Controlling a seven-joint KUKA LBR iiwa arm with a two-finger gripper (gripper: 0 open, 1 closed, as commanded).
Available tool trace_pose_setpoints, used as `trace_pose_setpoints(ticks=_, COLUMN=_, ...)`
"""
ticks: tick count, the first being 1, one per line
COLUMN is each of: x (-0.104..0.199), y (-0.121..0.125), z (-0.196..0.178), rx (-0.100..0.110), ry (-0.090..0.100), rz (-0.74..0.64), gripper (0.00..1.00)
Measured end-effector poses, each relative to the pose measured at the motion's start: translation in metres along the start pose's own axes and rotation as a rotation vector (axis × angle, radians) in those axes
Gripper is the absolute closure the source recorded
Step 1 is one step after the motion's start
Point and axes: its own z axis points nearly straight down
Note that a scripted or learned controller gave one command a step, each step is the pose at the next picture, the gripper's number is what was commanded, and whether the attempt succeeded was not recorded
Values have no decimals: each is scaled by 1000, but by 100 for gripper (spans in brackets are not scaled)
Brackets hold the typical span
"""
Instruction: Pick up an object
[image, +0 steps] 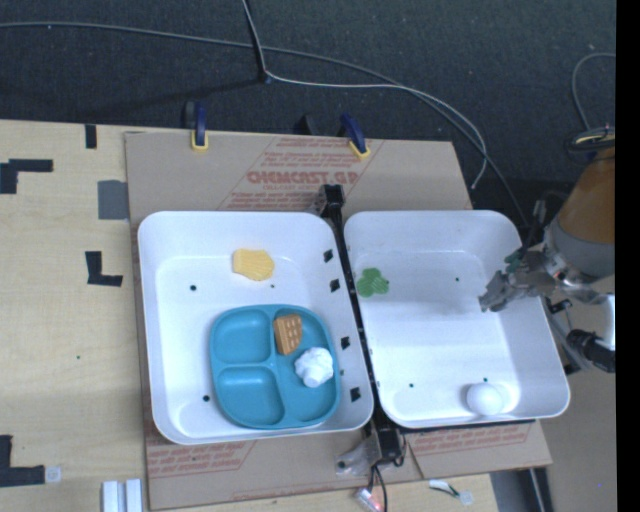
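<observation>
objects for picking lie spread across two white bins on the surface, and nothing singles out any one of them. the left bin holds a blue divided tray toward its near side. in the tray's upper right compartment sits a brown waffle-like piece, and just below it a white crumpled lump rests on the tray's right part, over the divider area. a yellow chip-like piece lies on the bin floor beyond the tray, apart from it.

the right bin holds a small green leafy piece near its left wall, close to the seam between the bins, and a white ball in its near right corner, against the rim.

the end effector hangs at the right edge of the right bin, with the grey arm and its orange band behind it at the frame's right. whether its fingers are spread or pressed together cannot be told; nothing is seen between them. the white ball lies nearer the camera than the end effector and apart from it; the green piece is well to its left across the bin floor. the pieces in the left bin are farther off still, beyond the seam.

both bins rest on a cardboard sheet held by clamps at its far edge.
</observation>
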Motion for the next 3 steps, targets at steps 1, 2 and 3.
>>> trace_pose_setpoints(ticks=1, x=7, y=-1, z=-60, rx=-2, ry=0, rz=-1, gripper=100)
trace_pose_setpoints(ticks=2, x=7, y=-1, z=-67, rx=3, ry=1, rz=0, gripper=100)
trace_pose_setpoints(ticks=3, x=53, y=0, z=-71, rx=3, ry=2, rz=-4, gripper=100)
